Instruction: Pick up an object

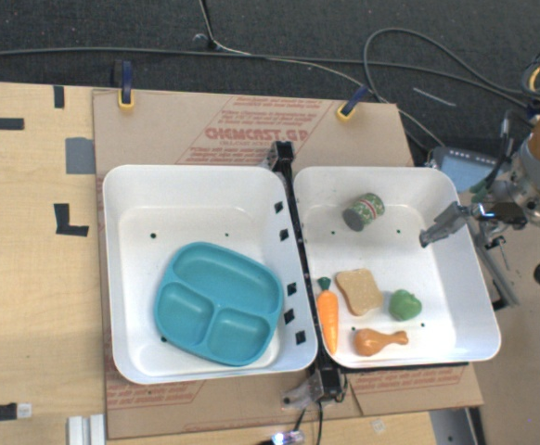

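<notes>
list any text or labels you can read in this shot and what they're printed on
"CHEMCAST GP": red print on the brown cardboard sheet under the two bins, repeated in rows; only the largest line is legible.
The smaller red lines around it are too blurred to read.
The label on the small can in the right bin is too small to read.

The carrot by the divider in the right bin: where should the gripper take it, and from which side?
Likely best at mid-length on the carrot, coming straight down, fingers closing across its narrow width. It lies flat, leafy end toward the back, close to the right bin's left wall, so one finger gets little room there. The bread slice sits apart on its other side.
</notes>
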Robot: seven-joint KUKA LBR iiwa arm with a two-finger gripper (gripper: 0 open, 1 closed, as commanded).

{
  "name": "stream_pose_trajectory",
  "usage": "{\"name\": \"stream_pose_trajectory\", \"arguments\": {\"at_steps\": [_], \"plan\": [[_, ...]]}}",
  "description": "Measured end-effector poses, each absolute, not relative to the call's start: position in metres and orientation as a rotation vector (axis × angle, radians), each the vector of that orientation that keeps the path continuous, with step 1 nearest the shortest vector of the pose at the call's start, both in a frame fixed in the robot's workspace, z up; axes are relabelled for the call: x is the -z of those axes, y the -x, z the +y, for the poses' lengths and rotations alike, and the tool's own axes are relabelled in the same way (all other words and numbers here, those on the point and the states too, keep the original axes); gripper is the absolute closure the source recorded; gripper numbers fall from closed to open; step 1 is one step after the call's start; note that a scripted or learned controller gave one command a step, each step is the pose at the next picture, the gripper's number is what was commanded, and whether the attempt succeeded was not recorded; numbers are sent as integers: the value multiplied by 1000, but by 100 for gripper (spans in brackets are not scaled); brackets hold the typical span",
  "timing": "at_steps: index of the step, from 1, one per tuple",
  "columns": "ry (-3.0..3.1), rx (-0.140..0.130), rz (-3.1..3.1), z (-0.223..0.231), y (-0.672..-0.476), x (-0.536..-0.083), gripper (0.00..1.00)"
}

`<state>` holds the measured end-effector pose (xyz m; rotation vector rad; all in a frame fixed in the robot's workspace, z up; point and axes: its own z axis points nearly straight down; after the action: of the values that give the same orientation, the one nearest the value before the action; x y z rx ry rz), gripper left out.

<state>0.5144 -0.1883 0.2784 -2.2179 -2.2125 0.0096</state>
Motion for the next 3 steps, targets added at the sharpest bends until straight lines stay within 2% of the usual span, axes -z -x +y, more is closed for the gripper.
{"name": "stream_pose_trajectory", "arguments": {"at_steps": [1, 2, 3], "plan": [[2220, -2, -2222, -188, -516, -283, 0], [2218, -6, -2217, -188, -512, -220, 0], [2217, -7, -2218, -192, -517, -160, 0]]}}
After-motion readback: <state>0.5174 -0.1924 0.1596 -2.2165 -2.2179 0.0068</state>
